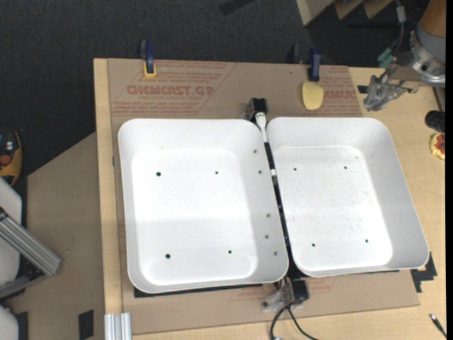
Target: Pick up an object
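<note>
A: Okay, gripper (379,94) parked past the right bin's (396,154) far corner; spread or pressed, can't tell.
B: Object?
A: Yellow piece (312,95) on the board, near the gripper. Better come down centred over it.

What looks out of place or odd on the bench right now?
A small yellow object lies on the brown board behind the right bin, outside both bins. The hand hangs off the board's far right corner, beside that object rather than over a bin. The left bin looks undisturbed.
</note>
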Controlling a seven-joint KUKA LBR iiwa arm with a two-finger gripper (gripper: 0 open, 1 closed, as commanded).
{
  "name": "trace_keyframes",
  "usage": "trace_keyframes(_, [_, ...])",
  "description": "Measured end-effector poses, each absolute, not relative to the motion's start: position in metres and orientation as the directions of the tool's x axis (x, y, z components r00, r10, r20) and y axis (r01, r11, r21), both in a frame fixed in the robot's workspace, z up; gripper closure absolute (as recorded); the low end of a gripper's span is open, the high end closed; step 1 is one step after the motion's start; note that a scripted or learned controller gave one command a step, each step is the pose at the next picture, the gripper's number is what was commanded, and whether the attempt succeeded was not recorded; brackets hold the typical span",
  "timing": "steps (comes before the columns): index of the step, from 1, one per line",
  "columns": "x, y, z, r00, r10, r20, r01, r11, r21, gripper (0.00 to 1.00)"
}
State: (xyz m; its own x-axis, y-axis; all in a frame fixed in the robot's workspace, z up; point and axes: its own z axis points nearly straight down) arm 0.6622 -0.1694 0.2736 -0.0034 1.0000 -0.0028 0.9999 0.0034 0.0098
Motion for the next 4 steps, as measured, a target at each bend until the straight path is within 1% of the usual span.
trace_keyframes(1, [0.668,-0.132,0.377,-0.006,1.0,-0.003,1.0,0.006,0.015,1.0])
trace_keyframes(2, [0.665,-0.088,0.271,-0.004,1.0,0.004,1.0,0.004,-0.01,1.0])
trace_keyframes(3, [0.652,-0.065,0.311,-0.003,1.0,0.0,1.0,0.003,0.005,1.0])
trace_keyframes(4, [0.626,-0.058,0.337,-0.001,1.0,0.0,1.0,0.001,0.002,1.0])
